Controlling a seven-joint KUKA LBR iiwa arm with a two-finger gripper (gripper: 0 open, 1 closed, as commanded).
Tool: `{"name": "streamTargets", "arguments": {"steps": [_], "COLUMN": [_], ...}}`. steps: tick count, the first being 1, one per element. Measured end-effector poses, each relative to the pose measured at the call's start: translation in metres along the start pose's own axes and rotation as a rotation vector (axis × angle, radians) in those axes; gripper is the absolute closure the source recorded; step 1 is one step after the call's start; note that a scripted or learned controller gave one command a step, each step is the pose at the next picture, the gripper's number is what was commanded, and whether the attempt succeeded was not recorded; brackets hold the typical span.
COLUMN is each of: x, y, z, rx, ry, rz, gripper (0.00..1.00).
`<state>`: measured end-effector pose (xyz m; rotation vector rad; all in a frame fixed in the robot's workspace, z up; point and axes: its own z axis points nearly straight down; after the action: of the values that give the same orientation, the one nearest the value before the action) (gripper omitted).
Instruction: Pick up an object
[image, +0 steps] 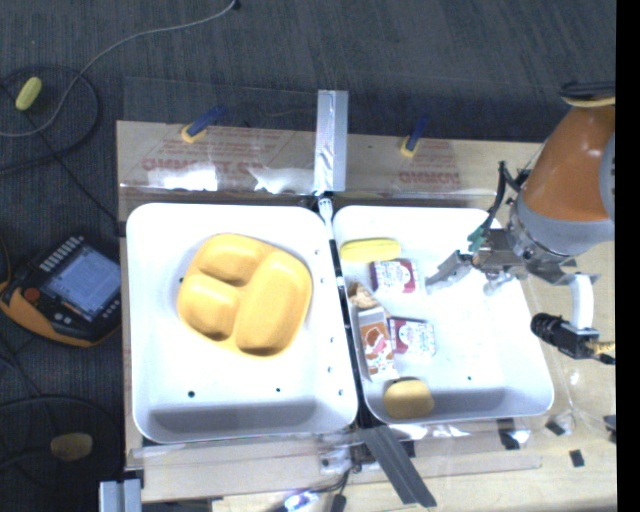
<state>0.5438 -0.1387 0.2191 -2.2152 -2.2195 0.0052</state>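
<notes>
Camera view shows the right bin (520, 395) holding several small things along its left side: a yellow block (371, 247) at the top, a red-and-white packet (392, 275) below it, a second packet (412, 337), a carton (374, 343) beside the divider and a tan bun (407, 397) at the bottom. Gripper (478, 262) hangs over the bin's upper right, well apart from them, holding nothing; its fingers' state cannot be told. Left bin (160, 400) holds a big yellow lump (244, 292). Both bins sit on the table (150, 155).

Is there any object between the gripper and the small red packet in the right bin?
Nothing visible. The gripper hangs over bare white floor of the right bin, and the red packet lies just to its left, with open space between.
</notes>
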Motion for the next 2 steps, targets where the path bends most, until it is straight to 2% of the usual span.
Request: {"name": "streamTargets", "arguments": {"steps": [1,2], "x": [0.009,0.024], "y": [0.046,0.085], "z": [0.128,0.13], "rx": [-0.005,-0.016], "ry": [-0.002,-0.005], "rz": [-0.002,0.043], "gripper": [0.0,0.0]}}
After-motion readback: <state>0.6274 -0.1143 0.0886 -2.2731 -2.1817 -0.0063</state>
